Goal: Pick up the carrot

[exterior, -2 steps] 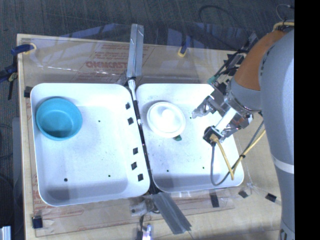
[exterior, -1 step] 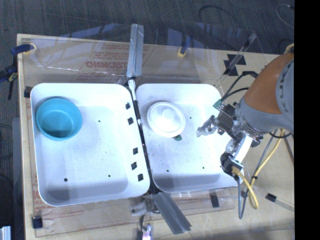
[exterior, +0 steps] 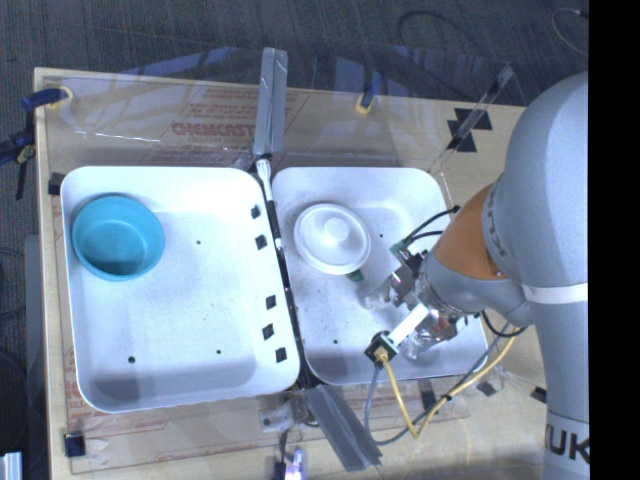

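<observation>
My gripper [exterior: 388, 290] is low in the right bin [exterior: 330, 363], just right of and below a white upturned dish [exterior: 331, 236]. The grey wrist, its orange band and cables cover the bin's right side. A small dark green bit [exterior: 355, 275] lies at the dish's lower right edge, close to the gripper's left. I cannot tell what it belongs to. Whatever lies under the wrist is hidden.
A blue bowl [exterior: 118, 235] sits in the upper left corner of the left bin [exterior: 180, 358]. A ridge with black clips [exterior: 272, 303] divides the two bins. A yellow cable [exterior: 400, 398] loops over the right bin's front rim.
</observation>
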Robot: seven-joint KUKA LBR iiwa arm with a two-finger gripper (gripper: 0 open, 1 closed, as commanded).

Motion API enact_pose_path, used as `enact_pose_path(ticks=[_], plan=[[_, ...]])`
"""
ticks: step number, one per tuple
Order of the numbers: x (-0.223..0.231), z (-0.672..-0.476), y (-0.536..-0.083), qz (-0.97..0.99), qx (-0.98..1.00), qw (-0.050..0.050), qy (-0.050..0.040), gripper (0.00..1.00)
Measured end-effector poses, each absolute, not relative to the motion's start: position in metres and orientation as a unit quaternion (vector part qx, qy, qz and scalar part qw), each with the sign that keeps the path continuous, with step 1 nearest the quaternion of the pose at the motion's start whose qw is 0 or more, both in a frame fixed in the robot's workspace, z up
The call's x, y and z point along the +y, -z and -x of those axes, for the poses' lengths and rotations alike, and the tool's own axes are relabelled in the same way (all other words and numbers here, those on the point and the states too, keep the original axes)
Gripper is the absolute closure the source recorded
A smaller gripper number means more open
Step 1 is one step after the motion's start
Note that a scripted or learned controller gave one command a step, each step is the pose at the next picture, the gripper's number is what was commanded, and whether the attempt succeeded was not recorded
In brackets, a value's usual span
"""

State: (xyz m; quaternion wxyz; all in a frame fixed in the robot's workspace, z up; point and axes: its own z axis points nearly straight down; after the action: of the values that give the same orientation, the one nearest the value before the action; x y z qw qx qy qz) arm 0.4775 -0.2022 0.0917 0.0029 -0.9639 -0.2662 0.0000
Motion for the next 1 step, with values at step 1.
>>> enact_pose_path(ticks=[1], plan=[[-0.2013, -0.4785, -0.1016, 0.963, -0.27, 0.004, 0.0001, 1.0]])
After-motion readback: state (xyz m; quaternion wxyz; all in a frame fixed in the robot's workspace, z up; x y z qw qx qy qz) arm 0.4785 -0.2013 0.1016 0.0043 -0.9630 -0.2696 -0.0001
